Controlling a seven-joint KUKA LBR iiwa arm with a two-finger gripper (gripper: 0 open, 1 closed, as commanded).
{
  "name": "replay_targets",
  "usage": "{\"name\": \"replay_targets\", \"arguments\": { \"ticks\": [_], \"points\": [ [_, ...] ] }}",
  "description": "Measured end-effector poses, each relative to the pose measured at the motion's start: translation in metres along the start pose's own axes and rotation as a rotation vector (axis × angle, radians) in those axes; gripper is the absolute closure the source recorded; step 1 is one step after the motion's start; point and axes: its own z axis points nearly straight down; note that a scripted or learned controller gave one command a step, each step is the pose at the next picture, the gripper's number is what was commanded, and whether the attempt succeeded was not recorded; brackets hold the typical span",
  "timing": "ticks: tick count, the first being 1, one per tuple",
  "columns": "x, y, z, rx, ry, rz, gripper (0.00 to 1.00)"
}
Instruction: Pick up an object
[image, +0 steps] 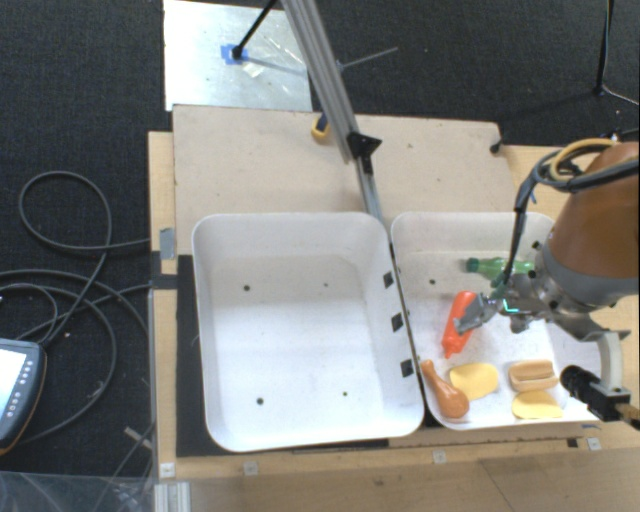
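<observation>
Two white bins on the desk, and the action is all in the right bin. The hand is down at the orange carrot, touching its upper end, though whether it is clenched or released I cannot tell. One carrot, then, mid-bin. Below it, along the near wall: one brown drumstick, two pale yellow pieces, one tan bun. Above it, one green item. The left bin sits beside.
</observation>
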Motion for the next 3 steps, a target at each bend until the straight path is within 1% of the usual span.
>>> {"name": "replay_targets", "arguments": {
  "ticks": [1,2,3],
  "points": [
    [0.000,0.001,-0.001,-0.003,0.000,0.003,0.00],
    [-0.003,0.006,0.043,0.002,0.000,0.004,0.00],
    [-0.003,0.005,0.085,0.002,0.000,0.004,0.00]
  ]
}}
